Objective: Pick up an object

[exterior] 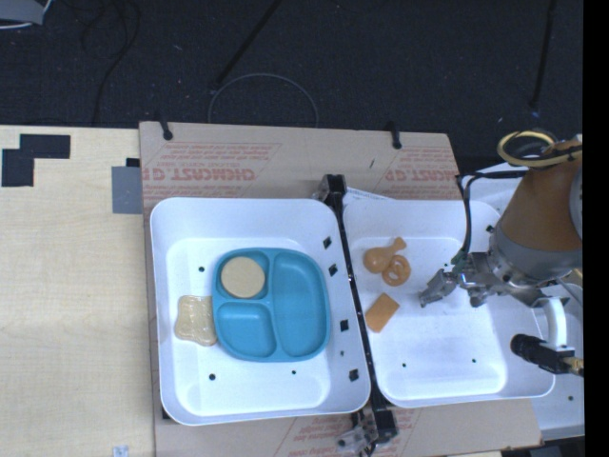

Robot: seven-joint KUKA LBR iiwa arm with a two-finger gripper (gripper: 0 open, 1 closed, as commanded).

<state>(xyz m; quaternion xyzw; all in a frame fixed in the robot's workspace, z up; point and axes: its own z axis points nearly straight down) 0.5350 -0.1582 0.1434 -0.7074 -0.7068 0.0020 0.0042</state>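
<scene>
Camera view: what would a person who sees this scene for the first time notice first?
The bright blue divided tray in the left bin stands out most, with a round tan piece in its upper left compartment and a pale piece lying beside its left edge. In the right bin, three orange-tan pieces lie near the left wall, and the gripper reaches toward them from the right.

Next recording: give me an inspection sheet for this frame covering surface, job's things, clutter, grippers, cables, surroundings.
Surface: two white bins, left bin and right bin, on cardboard.
Job's things: right bin holds orange pieces and an orange block; left bin holds a blue divided tray with a tan disc in one compartment, a pale piece beside it.
Clutter: nothing seen.
Grippers: gripper low over right bin, beside the orange items; jaws' state unclear.
Cables: yellow coil at arm; dark cables on the floor behind.
Surroundings: wooden bench, dark floor.
</scene>
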